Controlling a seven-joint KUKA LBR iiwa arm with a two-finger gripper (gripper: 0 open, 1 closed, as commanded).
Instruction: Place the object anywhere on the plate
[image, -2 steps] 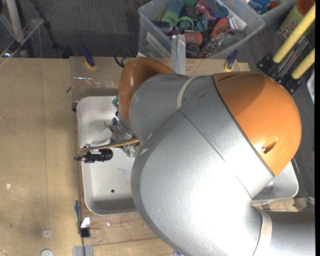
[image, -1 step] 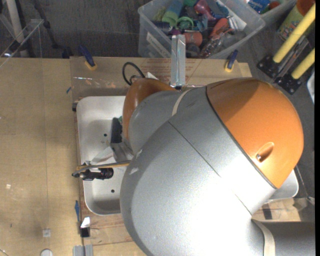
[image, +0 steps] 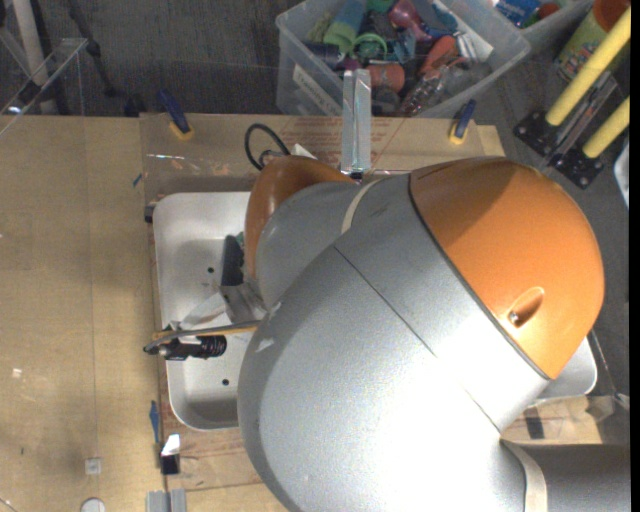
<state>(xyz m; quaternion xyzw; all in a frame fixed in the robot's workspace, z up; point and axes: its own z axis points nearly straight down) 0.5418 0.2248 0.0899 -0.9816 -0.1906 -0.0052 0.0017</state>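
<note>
The grey arm with its orange band (image: 500, 250) covers most of the bench and hides the right bin. The gripper (image: 236, 290) hangs low over the left white bin (image: 190, 230), near the bin's middle, and the wrist covers most of it. Whether it holds anything is hidden from me. The bare bin floor to the gripper's left carries two small dark specks (image: 211, 270).
A clear tub of colourful toys (image: 400, 50) stands behind the bins. Blue clamps (image: 178, 122) hold the far edge of the bench sheet. Yellow tubes (image: 600, 70) lean at the top right. Bare wooden bench (image: 70, 300) stretches to the left of the bin.
</note>
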